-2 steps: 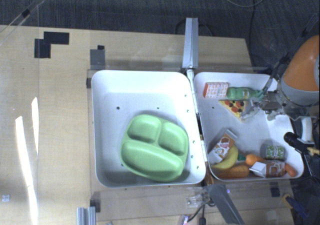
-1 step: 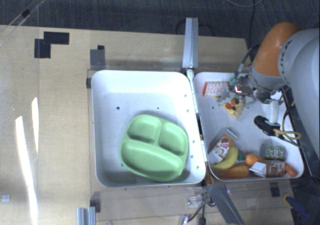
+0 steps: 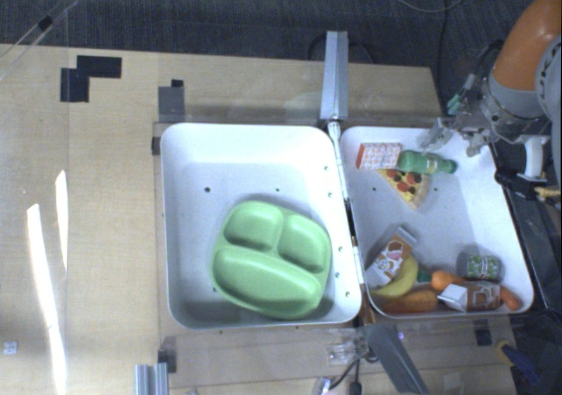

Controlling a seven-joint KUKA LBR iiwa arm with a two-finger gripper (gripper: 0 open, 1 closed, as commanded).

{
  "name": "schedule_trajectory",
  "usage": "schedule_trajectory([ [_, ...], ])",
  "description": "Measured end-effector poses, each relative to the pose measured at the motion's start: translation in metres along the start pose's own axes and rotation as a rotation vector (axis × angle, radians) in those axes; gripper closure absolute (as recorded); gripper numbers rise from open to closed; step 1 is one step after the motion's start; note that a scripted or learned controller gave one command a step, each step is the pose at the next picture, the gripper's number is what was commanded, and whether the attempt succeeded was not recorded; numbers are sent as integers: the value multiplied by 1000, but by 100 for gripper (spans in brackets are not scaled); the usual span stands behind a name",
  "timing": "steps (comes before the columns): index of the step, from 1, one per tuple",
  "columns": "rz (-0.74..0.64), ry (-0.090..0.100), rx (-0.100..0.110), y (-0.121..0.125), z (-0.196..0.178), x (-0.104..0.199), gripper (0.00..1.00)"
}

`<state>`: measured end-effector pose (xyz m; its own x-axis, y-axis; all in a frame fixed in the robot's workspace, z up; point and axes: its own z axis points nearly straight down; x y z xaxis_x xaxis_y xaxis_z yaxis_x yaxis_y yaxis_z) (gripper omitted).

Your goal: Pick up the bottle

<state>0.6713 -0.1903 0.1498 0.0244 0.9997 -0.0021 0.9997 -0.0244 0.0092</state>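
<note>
The bottle is small and green with a pale label. It lies on its side near the back of the right bin, its cap pointing right. My gripper hangs just above and behind the bottle at the bin's back edge. Its two fingers are spread open with nothing between them. The left fingertip is close above the bottle, apart from it. The grey arm with its orange band comes in from the upper right.
A red and white carton and a pizza-slice toy lie beside the bottle. A banana, a carrot, a can and a small box crowd the bin's front. A green divided plate sits in the left bin.
</note>
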Motion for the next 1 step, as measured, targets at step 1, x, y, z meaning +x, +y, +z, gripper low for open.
schedule_trajectory([
  [1,-14,0,0,-1,44,13,0],
])
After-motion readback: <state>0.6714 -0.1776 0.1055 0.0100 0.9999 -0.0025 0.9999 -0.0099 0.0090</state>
